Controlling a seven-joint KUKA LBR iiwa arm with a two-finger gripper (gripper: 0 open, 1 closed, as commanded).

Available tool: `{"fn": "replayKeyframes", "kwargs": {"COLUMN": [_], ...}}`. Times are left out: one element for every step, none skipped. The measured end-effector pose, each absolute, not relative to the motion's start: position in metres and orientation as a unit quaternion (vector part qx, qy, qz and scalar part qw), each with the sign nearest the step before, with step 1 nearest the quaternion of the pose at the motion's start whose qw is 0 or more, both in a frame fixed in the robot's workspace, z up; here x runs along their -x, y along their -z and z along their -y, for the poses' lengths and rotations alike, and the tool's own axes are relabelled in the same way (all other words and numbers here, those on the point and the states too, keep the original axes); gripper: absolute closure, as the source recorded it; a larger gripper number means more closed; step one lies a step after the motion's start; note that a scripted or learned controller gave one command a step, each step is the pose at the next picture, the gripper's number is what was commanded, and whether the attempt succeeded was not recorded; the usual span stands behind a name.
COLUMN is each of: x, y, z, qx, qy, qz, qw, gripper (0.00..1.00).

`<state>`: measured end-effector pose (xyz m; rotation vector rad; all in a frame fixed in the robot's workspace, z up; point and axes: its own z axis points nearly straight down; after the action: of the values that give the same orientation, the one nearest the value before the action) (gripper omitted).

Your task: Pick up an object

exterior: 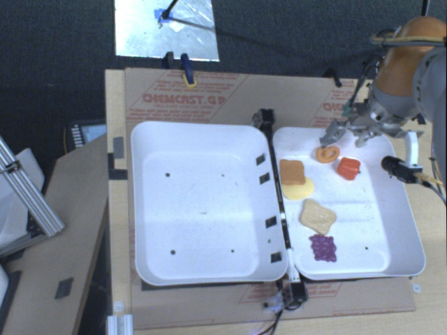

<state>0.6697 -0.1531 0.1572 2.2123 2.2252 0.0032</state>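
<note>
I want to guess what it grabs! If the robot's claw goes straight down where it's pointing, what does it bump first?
Probably the orange round slice: the claw hangs just above it, though height is hard to judge here.

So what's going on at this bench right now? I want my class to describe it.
A grey robot arm reaches in from the right, its gripper hovering over the far edge of the right bin. Just beneath it lie an orange slice and a red piece. Nearer the camera sit a brown toast piece, a yellow piece, a bread slice and purple grapes. Nothing is lifted yet.
</note>
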Motion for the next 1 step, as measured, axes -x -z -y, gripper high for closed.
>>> {"fn": "replayKeyframes", "kwargs": {"x": [-0.6692], "y": [-0.1621], "z": [0.1417], "qx": [-0.705], "qy": [-0.0008], "qz": [-0.709], "qw": [0.001], "gripper": [0.00]}}
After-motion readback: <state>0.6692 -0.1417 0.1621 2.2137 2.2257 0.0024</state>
